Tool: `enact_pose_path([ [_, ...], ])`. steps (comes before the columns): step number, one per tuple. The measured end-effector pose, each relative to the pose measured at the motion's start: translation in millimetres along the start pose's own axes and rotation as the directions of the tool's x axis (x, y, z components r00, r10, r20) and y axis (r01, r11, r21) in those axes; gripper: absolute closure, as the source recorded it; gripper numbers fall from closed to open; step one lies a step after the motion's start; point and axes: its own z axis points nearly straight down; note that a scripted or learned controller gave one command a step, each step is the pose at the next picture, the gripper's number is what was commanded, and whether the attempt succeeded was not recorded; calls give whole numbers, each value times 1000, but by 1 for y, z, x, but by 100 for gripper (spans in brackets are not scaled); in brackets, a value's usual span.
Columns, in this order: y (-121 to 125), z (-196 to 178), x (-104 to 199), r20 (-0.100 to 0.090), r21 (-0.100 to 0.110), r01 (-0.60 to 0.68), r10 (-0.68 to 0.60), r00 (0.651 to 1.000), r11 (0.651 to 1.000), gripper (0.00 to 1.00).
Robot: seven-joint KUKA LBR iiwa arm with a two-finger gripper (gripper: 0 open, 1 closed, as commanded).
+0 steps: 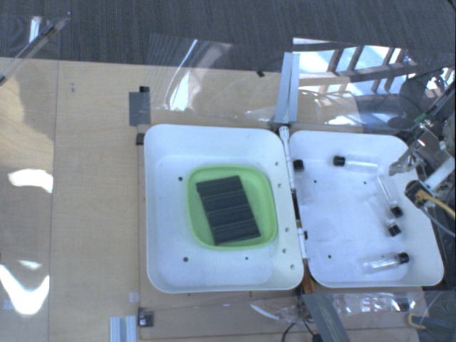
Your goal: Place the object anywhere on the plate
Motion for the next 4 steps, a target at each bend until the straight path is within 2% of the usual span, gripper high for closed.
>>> enact_pose_path([
  [1, -7, -25, -14, -3, -4, -66, 66, 998, 998, 0],
  [2, -4, -18, -21, -2, -2, -79, 79, 997, 997, 0],
  [3, -15, -41, -35, -3, -4, -158, 158, 987, 987, 0],
  [4, -6, -12, -22, -1, 0, -205, 205, 979, 979, 0],
])
